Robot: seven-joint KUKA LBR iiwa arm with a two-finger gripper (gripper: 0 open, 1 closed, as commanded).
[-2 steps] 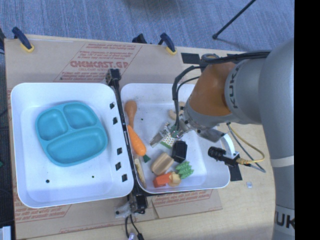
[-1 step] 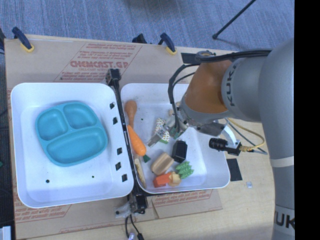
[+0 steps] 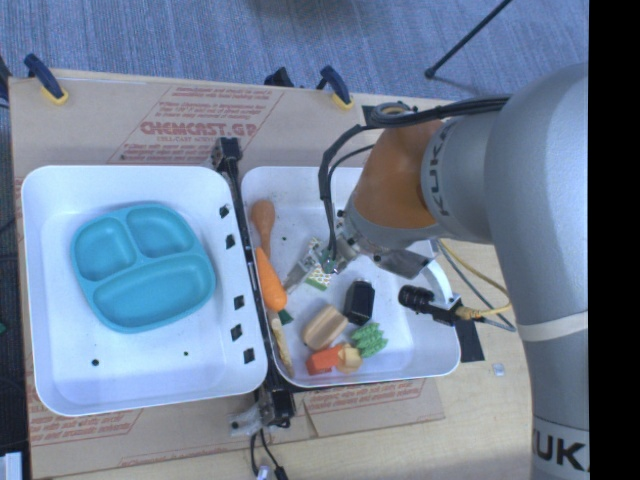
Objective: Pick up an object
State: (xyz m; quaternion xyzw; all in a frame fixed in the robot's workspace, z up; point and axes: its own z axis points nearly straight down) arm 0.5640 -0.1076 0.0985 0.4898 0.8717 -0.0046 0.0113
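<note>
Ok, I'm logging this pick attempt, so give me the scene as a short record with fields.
left bin: holds a blue divided plate
right bin: carrot, black block, tan block, green toy, other small items
gripper: low over the right bin's middle, beside the carrot
arm: reaches in from the right
held object: none seen between the fingers

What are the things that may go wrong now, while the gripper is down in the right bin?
1. The gripper sits low beside the carrot; it may push it instead of grasping.
2. The black block, the tan piece and the green piece lie crowded, so a grasp may catch two.
</note>
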